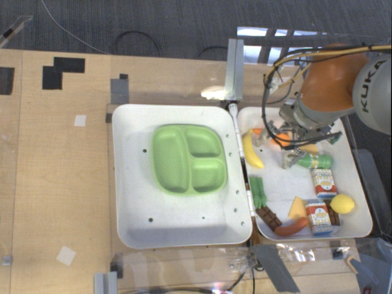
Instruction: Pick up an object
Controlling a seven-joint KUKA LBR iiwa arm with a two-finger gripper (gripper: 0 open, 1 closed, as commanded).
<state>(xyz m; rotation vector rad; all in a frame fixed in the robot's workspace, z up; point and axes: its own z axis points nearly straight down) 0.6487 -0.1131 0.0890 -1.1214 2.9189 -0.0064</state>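
Over the right bin [358, 164], the arm [331, 84] bends steeply down, its gripper [293, 150] low among the toys; whether it is clenched cannot be told. Just beside the gripper lie a green bottle [315, 161] and a banana [252, 152].

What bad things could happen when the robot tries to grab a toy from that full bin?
The gripper is down among tightly packed things in the right bin: a green bottle, an orange piece and a banana all lie close, so it may nudge them or close on two at once. It might also come up with nothing. The arm covers the spot from above, so a miss would be hard to see.
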